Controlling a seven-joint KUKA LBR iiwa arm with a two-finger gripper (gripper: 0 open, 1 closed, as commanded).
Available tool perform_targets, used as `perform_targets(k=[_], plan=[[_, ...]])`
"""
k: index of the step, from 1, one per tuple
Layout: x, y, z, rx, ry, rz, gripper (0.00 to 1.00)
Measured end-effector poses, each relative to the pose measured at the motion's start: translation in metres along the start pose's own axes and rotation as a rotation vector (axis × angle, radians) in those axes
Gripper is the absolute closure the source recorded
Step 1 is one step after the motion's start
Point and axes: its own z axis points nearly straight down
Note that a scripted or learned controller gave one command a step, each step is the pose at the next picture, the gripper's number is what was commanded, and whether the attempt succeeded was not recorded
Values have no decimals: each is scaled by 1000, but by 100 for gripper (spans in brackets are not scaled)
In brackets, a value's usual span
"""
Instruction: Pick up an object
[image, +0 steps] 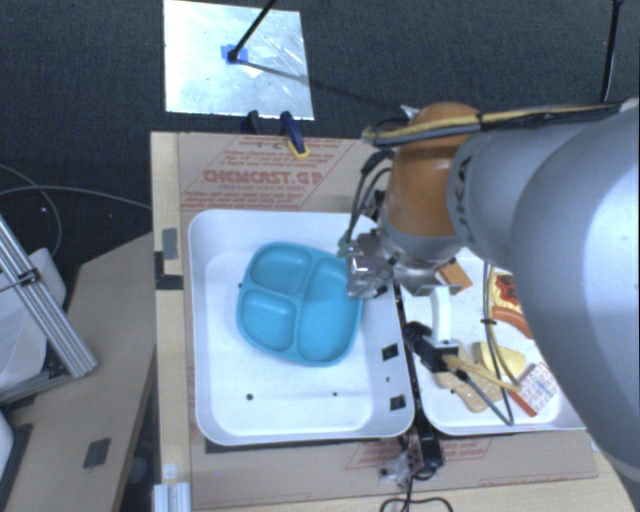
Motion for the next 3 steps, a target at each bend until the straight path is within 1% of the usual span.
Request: perform_targets(k=[1, 2, 3], plan=[[-11, -83, -8, 8, -4, 17, 100], [3, -79, 0, 4, -4, 12, 100], [28, -80, 38, 6, -4, 12, 100]])
